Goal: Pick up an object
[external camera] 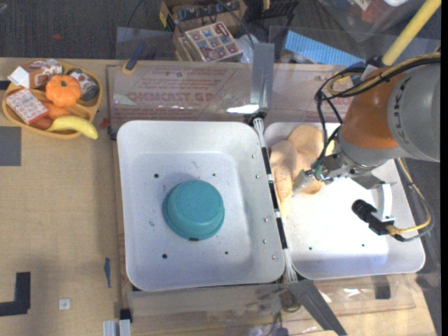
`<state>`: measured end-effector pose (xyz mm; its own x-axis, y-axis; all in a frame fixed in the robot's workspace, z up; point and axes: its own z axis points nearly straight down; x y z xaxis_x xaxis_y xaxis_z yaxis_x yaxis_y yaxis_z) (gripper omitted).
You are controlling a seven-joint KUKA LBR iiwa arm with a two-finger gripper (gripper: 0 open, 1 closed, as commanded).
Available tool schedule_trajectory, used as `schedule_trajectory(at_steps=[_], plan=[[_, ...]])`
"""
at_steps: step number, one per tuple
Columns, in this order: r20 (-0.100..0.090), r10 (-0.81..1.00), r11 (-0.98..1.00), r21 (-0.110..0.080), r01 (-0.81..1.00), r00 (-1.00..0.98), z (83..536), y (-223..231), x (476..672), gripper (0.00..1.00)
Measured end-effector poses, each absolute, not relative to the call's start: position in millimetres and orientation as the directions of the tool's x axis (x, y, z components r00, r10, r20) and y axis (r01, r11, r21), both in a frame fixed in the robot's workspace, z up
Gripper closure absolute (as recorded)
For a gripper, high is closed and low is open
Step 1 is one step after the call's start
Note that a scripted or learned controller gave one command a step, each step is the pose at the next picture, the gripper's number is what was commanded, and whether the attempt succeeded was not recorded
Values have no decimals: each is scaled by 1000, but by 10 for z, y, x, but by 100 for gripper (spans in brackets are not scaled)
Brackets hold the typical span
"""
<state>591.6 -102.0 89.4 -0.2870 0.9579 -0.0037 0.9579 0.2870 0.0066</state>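
A grey arm with an orange band reaches from the right into the right white bin (350, 247). Its gripper (308, 182) sits low at the right edge of a pale tan, soft-looking lumpy object (297, 152), possibly a plush toy, whose long axis runs up-bin against the left wall. Whether the jaws are spread or pinching cannot be told. A smooth teal bowl (194, 209) lies upturned in the left bin (140, 145).

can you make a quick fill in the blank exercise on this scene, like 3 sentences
1. The teal bowl sits upside down in the ____ bin.
2. The gripper is over the ____ bin, at the tan soft object.
3. Outside the bins, the banana lies in a ____.

Missing words: left; right; basket
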Motion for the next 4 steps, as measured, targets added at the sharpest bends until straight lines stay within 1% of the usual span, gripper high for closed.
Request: schedule_trajectory(at_steps=[1,2,3,4], plan=[[-7,960,282,13,959,-282,1013,-1054,5931,100],[-3,966,259,10,966,-259,903,-1155,5854,100],[-3,966,258,8,966,-258,889,-1161,5845,0],[-5,967,256,13,967,-256,1009,-1175,5859,100]])
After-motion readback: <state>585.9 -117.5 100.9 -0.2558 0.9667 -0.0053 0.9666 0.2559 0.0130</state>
